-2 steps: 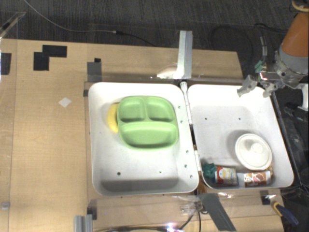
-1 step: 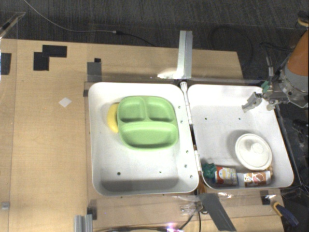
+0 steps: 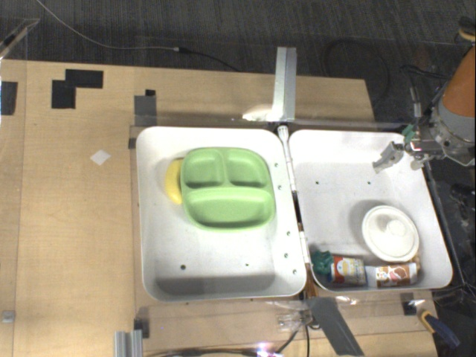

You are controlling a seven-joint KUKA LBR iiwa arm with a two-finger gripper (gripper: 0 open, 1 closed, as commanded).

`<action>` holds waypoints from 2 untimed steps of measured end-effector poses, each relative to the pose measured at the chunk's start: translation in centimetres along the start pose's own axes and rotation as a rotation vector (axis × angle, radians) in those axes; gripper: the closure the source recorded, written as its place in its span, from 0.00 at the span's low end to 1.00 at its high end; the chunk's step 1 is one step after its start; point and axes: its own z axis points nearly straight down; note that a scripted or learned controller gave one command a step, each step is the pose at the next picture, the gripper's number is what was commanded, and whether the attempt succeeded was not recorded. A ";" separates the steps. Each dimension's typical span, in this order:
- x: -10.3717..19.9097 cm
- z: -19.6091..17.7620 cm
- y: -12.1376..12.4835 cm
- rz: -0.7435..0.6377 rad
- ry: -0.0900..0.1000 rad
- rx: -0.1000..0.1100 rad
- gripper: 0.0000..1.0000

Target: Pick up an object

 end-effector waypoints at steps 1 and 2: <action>8.6 9.1 -5.7 -0.209 0.001 -0.005 0.00; 14.5 -0.7 -0.3 -0.301 0.001 -0.002 0.00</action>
